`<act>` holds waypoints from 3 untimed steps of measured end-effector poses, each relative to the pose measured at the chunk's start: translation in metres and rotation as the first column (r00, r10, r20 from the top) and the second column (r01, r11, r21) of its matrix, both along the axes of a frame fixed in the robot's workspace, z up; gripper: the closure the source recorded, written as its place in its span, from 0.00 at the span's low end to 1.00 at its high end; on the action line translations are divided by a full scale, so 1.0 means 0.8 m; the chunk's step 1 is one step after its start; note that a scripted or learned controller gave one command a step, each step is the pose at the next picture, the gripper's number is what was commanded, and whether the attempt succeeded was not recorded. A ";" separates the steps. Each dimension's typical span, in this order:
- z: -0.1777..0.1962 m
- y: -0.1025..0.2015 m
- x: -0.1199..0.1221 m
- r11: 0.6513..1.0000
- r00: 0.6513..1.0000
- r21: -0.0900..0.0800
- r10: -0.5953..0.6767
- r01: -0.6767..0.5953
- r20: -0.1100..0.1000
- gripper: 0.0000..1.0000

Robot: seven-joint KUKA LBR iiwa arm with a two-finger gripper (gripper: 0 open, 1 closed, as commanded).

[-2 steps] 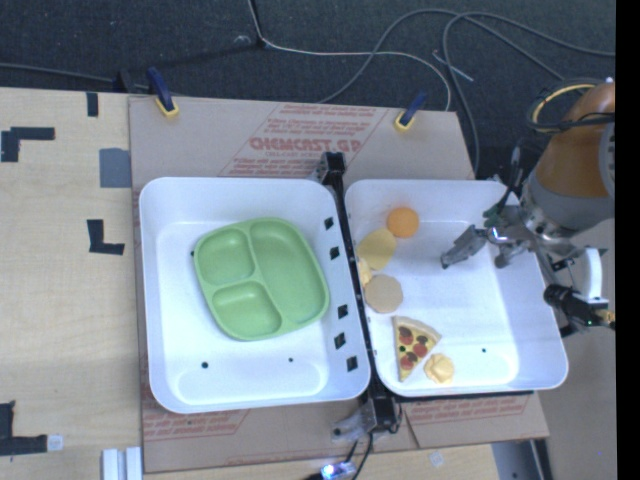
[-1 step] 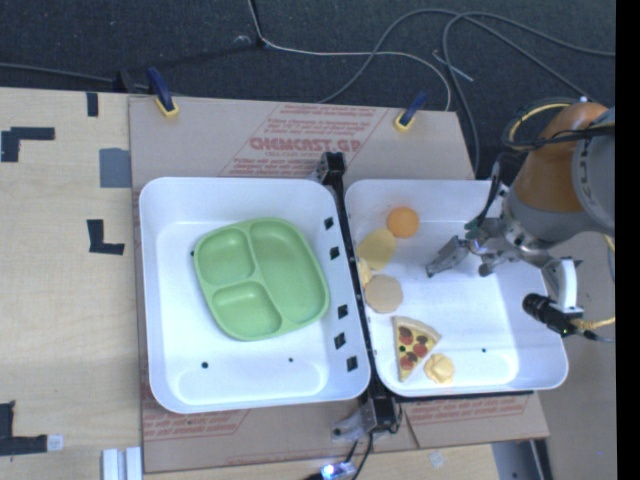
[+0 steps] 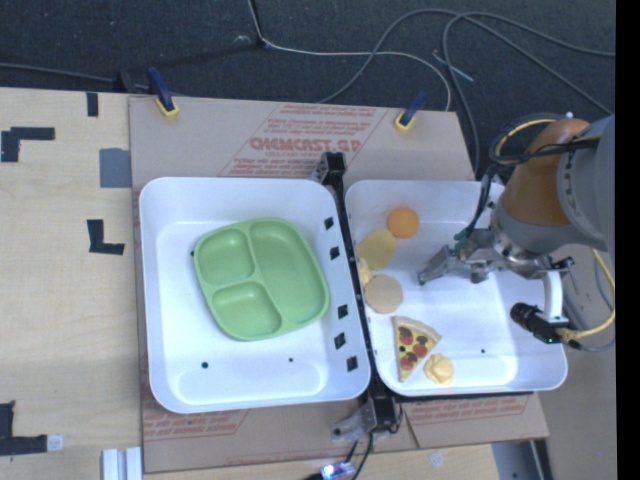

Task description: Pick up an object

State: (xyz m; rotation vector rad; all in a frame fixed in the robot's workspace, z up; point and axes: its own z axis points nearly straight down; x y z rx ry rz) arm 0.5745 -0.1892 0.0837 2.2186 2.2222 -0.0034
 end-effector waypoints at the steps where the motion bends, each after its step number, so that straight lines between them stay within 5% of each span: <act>1: 0.016 -0.001 0.002 1.000 1.000 -0.002 0.001 -0.001 0.005 1.00; 3: 0.150 0.002 0.007 1.000 1.000 0.002 0.001 -0.001 0.004 1.00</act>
